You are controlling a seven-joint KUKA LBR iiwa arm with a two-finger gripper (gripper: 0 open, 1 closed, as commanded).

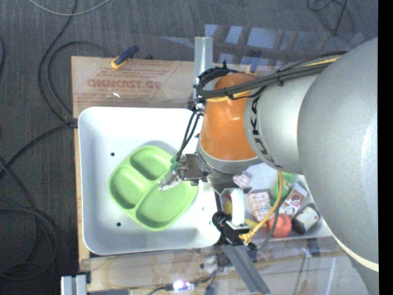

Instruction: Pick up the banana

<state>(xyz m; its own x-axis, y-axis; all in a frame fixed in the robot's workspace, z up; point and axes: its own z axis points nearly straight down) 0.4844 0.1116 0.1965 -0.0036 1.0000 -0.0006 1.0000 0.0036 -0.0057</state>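
Grey arm point(331, 134); banana point(228, 205) near jaws

Dark grey ribbed carpet floor point(37, 54) all around, crossed on the left by thick black cables point(37, 141) running toward the bench point(123, 260). Brown cardboard sheet point(138, 85) with faded red print lying flat on top, small yellow-and-blue clamp point(124, 55) at its far edge.
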